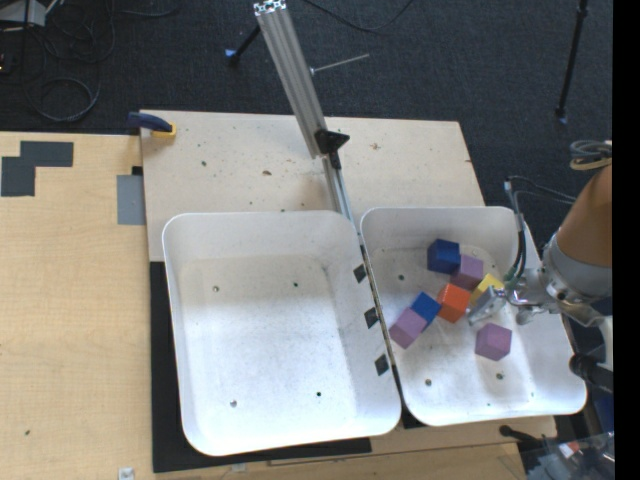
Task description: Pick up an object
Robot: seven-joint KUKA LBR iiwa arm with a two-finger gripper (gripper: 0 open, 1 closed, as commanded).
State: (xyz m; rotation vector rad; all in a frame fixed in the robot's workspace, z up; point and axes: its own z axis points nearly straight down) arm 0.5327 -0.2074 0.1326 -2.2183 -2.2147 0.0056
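Both bins were white: the left bin [200, 238] was speckled with small dark dots, and the right bin [540, 388] held coloured blocks. Among them were a dark blue block [444, 256], a lighter blue block [425, 307], an orange block [455, 301], a yellow block [489, 282] and three purple blocks [493, 341]. The bench [70, 298] was pale wood with grey patches, and the floor [450, 48] was dark

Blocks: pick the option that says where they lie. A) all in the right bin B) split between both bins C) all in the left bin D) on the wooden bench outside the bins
A: the blocks, such as the dark blue one and the orange one, all lie inside the right bin.
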